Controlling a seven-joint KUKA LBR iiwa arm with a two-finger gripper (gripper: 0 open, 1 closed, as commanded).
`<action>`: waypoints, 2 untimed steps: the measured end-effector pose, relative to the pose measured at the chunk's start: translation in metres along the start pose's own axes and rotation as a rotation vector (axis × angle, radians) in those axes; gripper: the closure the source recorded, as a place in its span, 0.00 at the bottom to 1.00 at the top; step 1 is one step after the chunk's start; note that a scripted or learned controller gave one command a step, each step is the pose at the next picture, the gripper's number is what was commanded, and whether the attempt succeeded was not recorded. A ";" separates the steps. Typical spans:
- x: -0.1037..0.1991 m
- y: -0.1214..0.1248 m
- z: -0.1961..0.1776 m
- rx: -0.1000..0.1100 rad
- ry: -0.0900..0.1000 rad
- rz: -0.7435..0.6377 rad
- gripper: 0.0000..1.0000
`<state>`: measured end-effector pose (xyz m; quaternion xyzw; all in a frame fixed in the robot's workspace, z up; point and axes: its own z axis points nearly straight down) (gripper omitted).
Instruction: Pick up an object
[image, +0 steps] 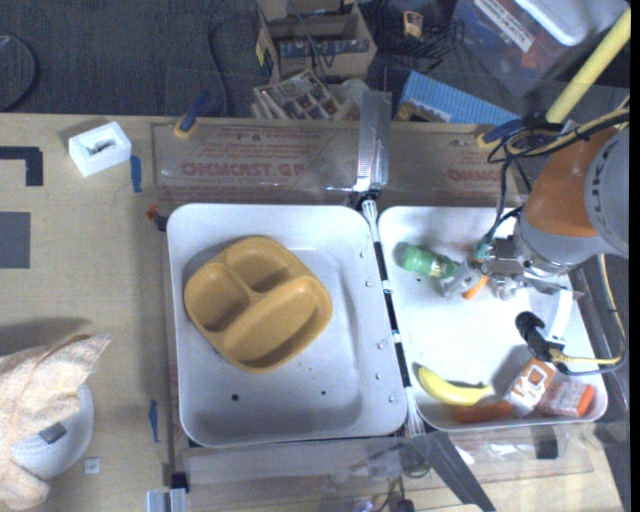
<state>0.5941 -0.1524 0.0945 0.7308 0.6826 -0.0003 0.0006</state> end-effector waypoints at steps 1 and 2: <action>-0.002 0.000 -0.007 0.000 -0.001 0.004 1.00; 0.055 -0.017 -0.098 0.003 -0.001 0.205 1.00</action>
